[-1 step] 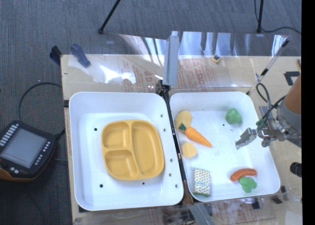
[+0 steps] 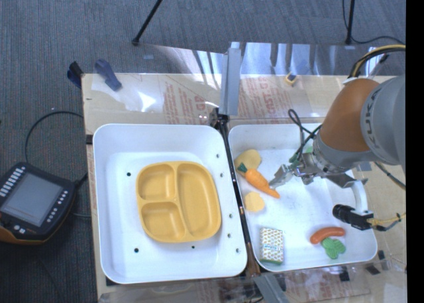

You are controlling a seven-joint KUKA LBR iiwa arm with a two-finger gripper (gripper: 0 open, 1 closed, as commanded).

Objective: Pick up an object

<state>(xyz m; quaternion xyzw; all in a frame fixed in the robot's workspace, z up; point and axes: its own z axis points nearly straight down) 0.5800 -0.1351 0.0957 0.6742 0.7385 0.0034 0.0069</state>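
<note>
Currently the toy carrot [image 2: 261, 183] lies in the right bin [image 2: 368, 245], left side, near the divider, slanted with its green end up-left; gripper [image 2: 286, 174] sits just right of its orange tip with fingers spread, pinching nothing. Around the carrot: a pale yellow piece [image 2: 250, 159] just above, a yellow round piece [image 2: 254, 202] just below, a white-green packet [image 2: 271, 244] toward the front, a red sausage [image 2: 327, 234] and a green piece [image 2: 334, 248] at front right. Left bin [image 2: 109, 162] carries a yellow divided plate [image 2: 178, 200].
</note>
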